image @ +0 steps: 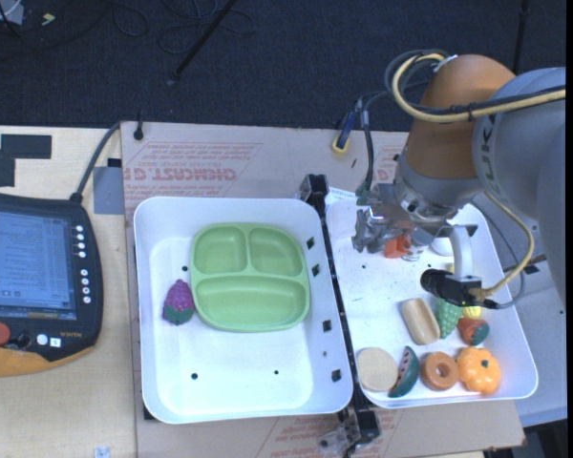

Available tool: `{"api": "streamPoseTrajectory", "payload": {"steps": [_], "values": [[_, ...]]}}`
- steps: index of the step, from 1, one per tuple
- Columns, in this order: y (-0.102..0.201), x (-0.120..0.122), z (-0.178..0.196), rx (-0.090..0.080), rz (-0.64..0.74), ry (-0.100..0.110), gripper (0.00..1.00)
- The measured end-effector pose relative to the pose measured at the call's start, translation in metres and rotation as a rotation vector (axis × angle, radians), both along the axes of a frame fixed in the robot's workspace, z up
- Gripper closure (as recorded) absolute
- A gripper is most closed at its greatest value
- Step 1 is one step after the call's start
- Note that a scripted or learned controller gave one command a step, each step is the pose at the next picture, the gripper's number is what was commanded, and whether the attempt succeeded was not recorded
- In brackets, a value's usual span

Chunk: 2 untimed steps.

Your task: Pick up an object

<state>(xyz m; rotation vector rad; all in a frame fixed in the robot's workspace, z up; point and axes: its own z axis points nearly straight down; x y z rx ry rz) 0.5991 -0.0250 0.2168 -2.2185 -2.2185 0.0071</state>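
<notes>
My gripper (384,235) hangs low over the back left part of the right bin (363,294), under the grey wrist with its orange band. A small orange-red thing (397,247) shows right at the gripper's lower edge; whether it is held I cannot make out. Toy foods lie at the bin's front right: a tan bread roll (420,321), a green corn piece (447,315), a red fruit (473,331), an orange pumpkin (479,370), a donut (439,371), a watermelon slice (404,373) and a pale round bun (374,368).
The left bin (162,370) holds a green divided plate (250,277) with a purple grape bunch (179,301) at its left side. A control pendant (33,275) lies on the bench to the far left. A black divider (325,284) runs between the bins.
</notes>
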Motion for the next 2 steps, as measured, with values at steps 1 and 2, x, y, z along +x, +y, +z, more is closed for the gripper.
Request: {"api": "streamPoseTrajectory", "payload": {"steps": [1,2], "values": [[-0.0024,0.0057,0.0212,0.000,0.002,-0.005,1.00],[-0.0105,-0.0028,0.0138,0.000,-0.001,-0.001,1.00]]}}
